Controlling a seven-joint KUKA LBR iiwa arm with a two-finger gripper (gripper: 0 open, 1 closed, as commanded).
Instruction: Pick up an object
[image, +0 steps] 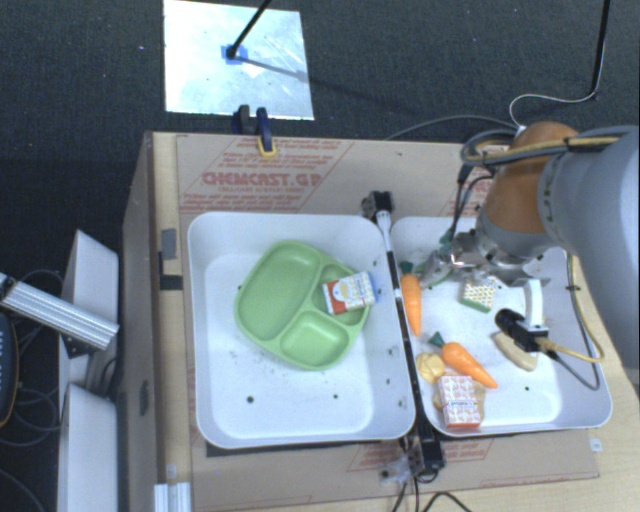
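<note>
Camera view, from above and at a slant. Found the gripper (452, 263) low over the back half of the right bin (585, 395), toward that bin's left edge, under the grey arm (590, 215) reaching in from the right. Could not tell whether the pincer stood wide or narrow, nor made out anything held in it.

Counted as nearest candidates a carrot (411, 303) lying along the left wall of the right bin, just in front of the gripper, and a checked block (479, 295) just beside it toward the bin's middle. Noted further toward the front edge a second carrot (468, 364) and a red-and-white box (458, 402) near the front left corner. Saw in the left bin (250, 405) a green plate (295, 305) with a small carton (349, 293) on its right rim.

Judged the step as settling onto one target. Best done by choosing the checked block, free on all sides, rather than the carrot pressed close to the wall; by centring squarely over it before descending; and by closing only once down at bin-floor level.
</note>
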